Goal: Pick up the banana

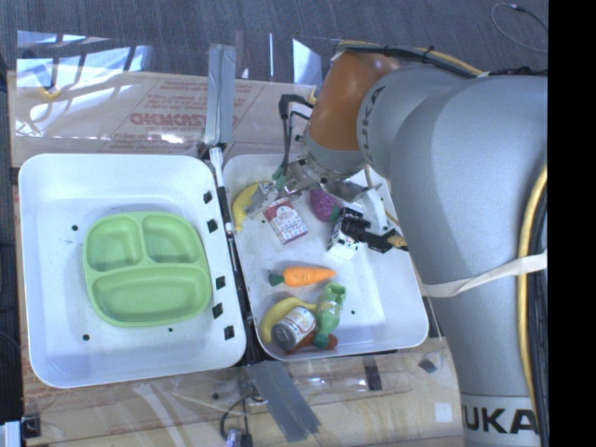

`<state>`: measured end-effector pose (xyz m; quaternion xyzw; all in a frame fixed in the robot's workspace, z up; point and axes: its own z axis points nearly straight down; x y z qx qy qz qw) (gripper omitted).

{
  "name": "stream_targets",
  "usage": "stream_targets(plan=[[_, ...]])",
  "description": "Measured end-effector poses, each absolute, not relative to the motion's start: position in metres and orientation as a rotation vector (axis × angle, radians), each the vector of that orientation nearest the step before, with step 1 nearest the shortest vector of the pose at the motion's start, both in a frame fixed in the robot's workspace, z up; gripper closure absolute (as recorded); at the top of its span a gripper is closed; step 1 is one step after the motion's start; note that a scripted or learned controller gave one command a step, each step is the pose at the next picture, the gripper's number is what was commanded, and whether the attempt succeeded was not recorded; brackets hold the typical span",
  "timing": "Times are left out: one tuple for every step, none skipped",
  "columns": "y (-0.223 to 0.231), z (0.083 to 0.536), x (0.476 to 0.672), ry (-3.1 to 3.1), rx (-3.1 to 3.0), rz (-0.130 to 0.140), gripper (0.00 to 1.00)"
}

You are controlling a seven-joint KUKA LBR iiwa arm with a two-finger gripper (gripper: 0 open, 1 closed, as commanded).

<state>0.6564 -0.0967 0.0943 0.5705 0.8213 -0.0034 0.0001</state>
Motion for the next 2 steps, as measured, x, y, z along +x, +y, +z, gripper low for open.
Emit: stream_targets(plan=[[-0.094, 0.105, 0.658, 2.583, 1.785, -0.004, 1.0], [-0.093, 0.115, 0.658, 2.586, 1.779, -0.003, 1.0]])
